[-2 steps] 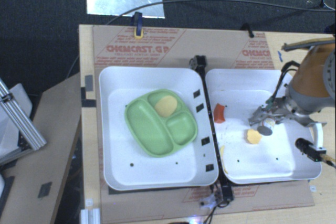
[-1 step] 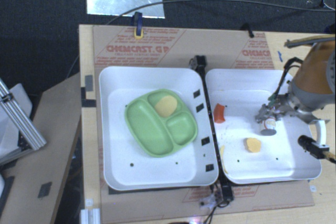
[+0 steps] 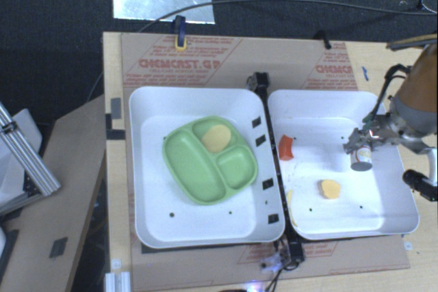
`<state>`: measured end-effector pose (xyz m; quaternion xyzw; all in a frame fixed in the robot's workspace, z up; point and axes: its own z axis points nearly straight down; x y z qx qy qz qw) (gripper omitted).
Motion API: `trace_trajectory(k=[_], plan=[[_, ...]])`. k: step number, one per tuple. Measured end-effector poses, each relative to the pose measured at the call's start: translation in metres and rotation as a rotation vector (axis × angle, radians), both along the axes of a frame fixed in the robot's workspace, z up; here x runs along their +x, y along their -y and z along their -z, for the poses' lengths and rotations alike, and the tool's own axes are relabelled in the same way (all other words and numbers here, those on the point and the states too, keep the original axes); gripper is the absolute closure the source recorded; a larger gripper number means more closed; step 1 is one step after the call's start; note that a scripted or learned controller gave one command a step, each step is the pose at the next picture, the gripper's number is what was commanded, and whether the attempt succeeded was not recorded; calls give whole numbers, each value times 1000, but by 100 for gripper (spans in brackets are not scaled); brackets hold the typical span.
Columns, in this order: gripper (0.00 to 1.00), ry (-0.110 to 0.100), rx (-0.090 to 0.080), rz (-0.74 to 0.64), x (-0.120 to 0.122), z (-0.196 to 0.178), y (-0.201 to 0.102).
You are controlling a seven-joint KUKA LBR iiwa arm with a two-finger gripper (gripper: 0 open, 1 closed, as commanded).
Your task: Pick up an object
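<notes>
Two shallow white bins sit side by side on the bench. The left bin (image 3: 147,147) carries a green divided plate (image 3: 198,171), and a pale yellow piece (image 3: 217,138) lies in the plate's far compartment. The plate's other two sections show only green.

The right bin (image 3: 397,212) has loose things on its floor. A small red-orange piece (image 3: 285,147) lies close against the bin's left wall, about midway along it. A small yellow piece (image 3: 330,189) rests on the floor nearer the front, roughly in the middle of the bin and well apart from the red one. Something pale yellow (image 3: 289,197) peeks out at the near left wall, too small to make out.

The arm comes in from the right, its orange band (image 3: 417,89) showing at the frame's edge. The gripper (image 3: 361,149) hangs over the right part of this bin, tipped leftward, with a small grey cylinder-shaped part at its low end just above or on the floor. It stands beyond and to the right of the yellow piece, apart from it. Whether the jaws are spread or pressed together I cannot tell; the metal parts there blur into one another.
</notes>
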<state>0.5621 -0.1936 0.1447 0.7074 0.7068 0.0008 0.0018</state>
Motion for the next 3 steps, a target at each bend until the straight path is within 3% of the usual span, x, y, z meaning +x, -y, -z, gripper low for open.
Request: trace_trajectory(k=[2, 3], plan=[[100, 2, -1, -6, 6, -98, 4], [100, 0, 1, -9, 18, -103, -45]])
